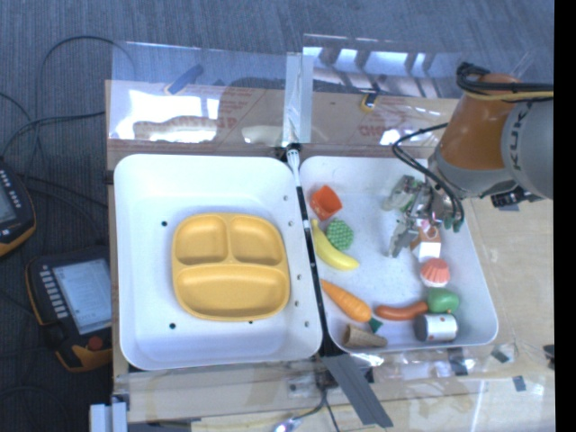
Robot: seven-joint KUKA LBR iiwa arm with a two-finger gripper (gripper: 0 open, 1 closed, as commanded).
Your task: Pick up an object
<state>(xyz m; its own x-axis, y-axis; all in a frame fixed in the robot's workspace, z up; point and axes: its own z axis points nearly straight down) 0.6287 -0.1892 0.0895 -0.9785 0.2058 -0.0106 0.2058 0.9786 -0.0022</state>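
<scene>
Right bin (pixel 477 286): hand (pixel 407 216) hangs low.

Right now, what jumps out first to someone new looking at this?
The yellow divided tray sits alone in the left bin. The right bin is crowded with toy food: a banana, carrot and orange block along its left side. The hand hangs low over that bin's upper right, below the arm's orange band.
</scene>
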